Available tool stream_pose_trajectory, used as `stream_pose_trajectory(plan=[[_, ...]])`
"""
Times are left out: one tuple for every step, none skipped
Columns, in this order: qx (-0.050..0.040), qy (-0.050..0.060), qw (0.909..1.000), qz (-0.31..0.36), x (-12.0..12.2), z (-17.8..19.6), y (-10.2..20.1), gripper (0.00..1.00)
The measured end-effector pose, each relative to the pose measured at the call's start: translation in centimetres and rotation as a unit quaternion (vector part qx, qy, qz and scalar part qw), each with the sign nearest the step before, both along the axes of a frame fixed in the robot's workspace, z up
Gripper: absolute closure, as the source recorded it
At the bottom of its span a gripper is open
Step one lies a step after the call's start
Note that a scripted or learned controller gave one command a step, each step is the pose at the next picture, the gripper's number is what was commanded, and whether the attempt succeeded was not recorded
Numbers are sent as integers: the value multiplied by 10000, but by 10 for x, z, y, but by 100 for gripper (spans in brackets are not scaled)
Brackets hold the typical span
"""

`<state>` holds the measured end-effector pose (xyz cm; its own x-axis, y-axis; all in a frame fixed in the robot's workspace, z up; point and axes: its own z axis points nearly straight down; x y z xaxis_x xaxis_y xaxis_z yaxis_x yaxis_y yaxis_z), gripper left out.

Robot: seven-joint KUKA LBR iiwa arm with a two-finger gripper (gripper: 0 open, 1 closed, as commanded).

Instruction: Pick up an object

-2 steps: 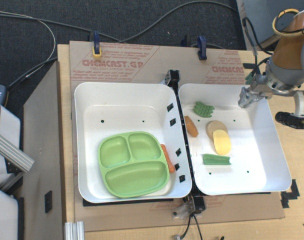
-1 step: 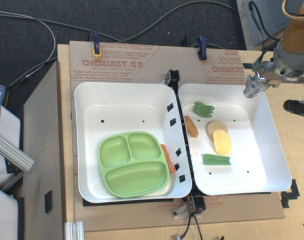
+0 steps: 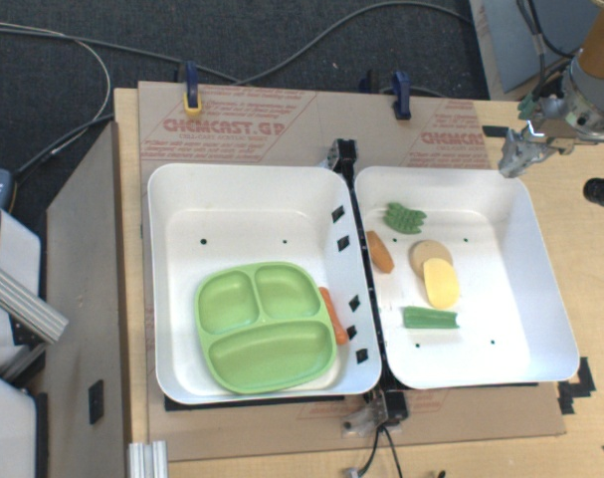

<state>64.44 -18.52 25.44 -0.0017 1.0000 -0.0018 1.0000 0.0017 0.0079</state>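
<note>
Right bin (image 3: 540, 267) holds five small items: dark green leafy piece (image 3: 405, 217) near its upper left, orange sausage-like piece (image 3: 380, 252) just below it by the left wall, yellow oval (image 3: 442, 283) overlapping a tan round piece (image 3: 429, 254) in the middle, flat green pod (image 3: 430, 318) just below those. Left bin (image 3: 182, 207) has a light green three-compartment plate (image 3: 265, 325) lying flat at the front, with an orange carrot-like stick (image 3: 332, 316) touching its right edge

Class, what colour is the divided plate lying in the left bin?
Light green. The divided plate shows plainly in the camera view.
</note>
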Motion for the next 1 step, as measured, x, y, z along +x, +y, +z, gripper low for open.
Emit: stream_pose_trajectory(plan=[[20,39,10000,21,-2,8,51,100]])
